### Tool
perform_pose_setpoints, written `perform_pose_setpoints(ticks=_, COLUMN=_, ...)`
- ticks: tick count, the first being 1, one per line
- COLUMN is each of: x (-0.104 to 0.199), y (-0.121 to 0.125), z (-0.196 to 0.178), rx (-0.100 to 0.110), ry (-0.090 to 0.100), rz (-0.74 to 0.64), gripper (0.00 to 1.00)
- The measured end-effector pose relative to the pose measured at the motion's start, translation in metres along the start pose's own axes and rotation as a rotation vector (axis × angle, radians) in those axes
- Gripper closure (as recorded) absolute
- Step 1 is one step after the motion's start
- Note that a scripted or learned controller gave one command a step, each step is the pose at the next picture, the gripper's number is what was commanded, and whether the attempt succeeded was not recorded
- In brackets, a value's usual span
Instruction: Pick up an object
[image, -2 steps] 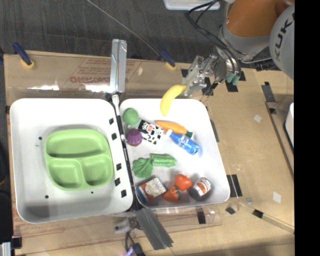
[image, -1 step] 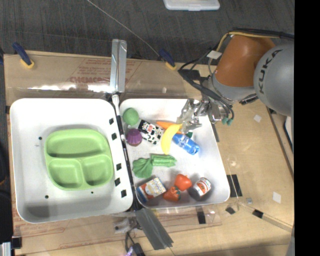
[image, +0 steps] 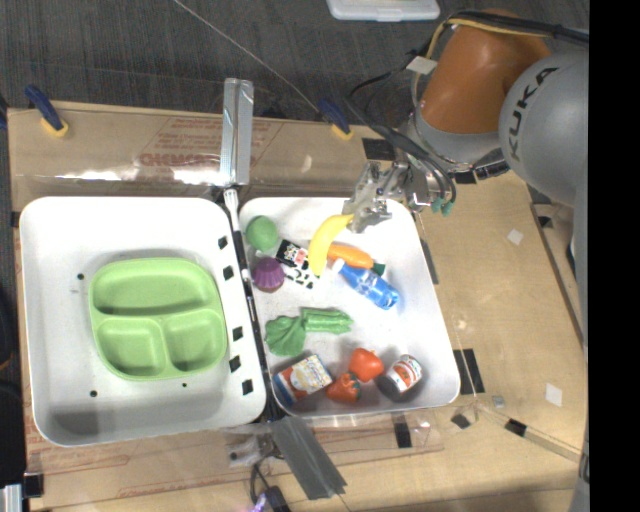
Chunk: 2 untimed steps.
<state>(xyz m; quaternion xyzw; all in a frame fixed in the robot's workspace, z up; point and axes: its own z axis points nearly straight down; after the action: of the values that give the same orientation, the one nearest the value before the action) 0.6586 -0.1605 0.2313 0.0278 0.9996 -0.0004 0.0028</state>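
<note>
pincer (image: 368, 208) is poised at the tip of a curved, smooth yellow banana (image: 325, 243) in the right bin (image: 437, 330); its opening cannot be told.

We see a wooden bench (image: 500, 300) bearing 2 white bins (image: 40, 300) side by side, edges touching.

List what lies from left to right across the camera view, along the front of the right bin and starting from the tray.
Green divided tray → white-labelled can → red tomato-like piece → small can with a red label.
</note>
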Motion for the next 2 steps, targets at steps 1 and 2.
perform_pose_setpoints(ticks=1, x=-0.001, y=0.0, z=-0.011, rx=0.001, ry=-0.002, rz=-0.003, gripper=1.0)
perform_pose_setpoints(ticks=2, x=0.003, y=0.005, z=-0.067, rx=0.001, ry=-0.001, rz=0.105, gripper=1.0)
